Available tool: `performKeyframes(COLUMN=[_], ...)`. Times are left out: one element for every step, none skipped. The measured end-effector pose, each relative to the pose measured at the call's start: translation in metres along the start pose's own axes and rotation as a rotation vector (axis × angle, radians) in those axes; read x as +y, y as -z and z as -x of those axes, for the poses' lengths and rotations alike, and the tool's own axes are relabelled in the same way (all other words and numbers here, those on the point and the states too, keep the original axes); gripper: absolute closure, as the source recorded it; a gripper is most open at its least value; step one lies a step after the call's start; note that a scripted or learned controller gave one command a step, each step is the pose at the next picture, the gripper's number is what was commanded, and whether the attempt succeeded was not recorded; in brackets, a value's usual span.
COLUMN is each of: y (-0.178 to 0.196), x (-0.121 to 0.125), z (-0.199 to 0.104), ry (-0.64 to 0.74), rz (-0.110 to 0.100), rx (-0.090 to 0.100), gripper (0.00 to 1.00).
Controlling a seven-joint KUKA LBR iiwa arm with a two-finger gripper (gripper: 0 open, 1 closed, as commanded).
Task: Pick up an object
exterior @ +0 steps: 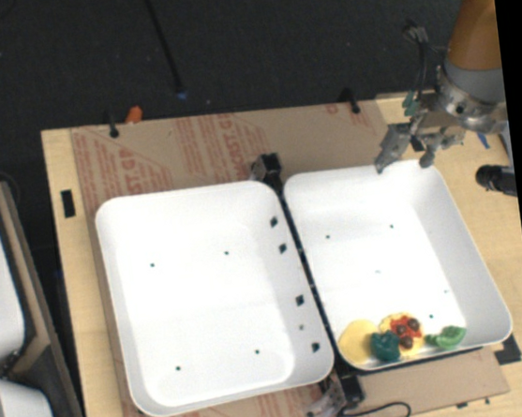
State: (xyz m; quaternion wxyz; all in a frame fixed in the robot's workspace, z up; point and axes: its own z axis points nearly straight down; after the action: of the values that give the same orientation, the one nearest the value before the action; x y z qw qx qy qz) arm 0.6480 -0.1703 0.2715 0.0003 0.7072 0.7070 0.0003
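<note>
Worktop (80, 272): tan board carrying two shallow white bins side by side.

Left bin (206, 295): white floor with a few small dark dots.

Right bin (387, 234): objects clustered at its near edge (all touching or nearly so): a pale yellow disc (355, 340), a teal piece (385, 347), a small red item (406, 327), a green piece (448, 336).

End effector (404, 159): poised above the right bin's far rim, well apart from the cluster; its two fingers spread apart, nothing between them.

Arm (473, 30): orange band above the wrist, at upper right.
</note>
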Motion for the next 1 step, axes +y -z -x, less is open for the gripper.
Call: performKeyframes(y=[-0.0282], x=[-0.0922], z=[0.0108], ry=[-0.003], rz=[-0.002], rx=[0.0], gripper=[0.0])
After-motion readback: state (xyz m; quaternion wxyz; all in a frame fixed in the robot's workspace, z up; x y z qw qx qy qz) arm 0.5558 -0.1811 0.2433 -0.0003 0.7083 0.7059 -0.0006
